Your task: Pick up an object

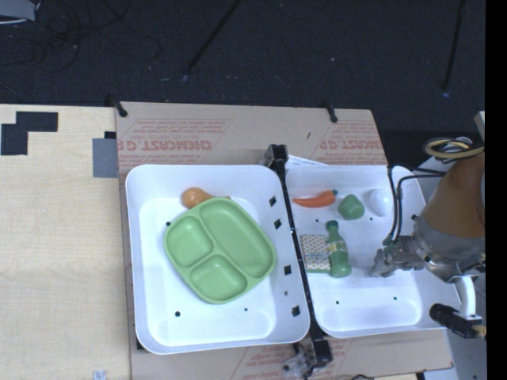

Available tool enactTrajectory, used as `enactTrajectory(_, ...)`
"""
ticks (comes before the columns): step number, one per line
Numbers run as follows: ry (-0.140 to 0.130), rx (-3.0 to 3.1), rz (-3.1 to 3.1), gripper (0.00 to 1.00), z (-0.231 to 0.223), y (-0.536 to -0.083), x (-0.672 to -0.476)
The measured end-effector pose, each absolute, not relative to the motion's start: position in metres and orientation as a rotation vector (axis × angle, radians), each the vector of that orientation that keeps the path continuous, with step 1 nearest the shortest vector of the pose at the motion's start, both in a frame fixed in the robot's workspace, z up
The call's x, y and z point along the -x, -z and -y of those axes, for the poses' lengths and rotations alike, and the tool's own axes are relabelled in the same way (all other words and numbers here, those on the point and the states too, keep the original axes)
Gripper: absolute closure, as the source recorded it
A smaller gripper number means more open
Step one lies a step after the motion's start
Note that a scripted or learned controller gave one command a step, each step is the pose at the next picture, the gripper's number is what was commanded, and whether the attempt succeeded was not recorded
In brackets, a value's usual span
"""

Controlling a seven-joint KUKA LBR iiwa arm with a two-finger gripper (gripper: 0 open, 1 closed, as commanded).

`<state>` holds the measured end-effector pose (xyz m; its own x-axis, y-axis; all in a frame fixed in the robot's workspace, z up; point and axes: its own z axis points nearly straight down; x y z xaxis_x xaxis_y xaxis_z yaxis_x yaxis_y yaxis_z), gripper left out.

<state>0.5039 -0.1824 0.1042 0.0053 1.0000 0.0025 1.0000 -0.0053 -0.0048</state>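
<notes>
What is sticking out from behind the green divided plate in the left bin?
An orange, rounded object peeks out past the upper left rim of the green divided plate. Its far part shows; the rest is covered by the plate, so I cannot name it.

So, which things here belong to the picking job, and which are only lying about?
For the job: gripper, green bottle, carrot, green round piece, patterned sponge, right bin.

Lying about: green divided plate, orange piece, left bin, cardboard sheet.

A robotics lab: two white bins (142,212) on cardboard (238,129), cables (444,145), dark carpet (238,38).
</notes>
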Motion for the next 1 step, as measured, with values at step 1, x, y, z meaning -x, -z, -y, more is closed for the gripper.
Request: enactTrajectory(1,0.002,2.222,2.224,1.00,0.1869,-0.1668,-0.5042)
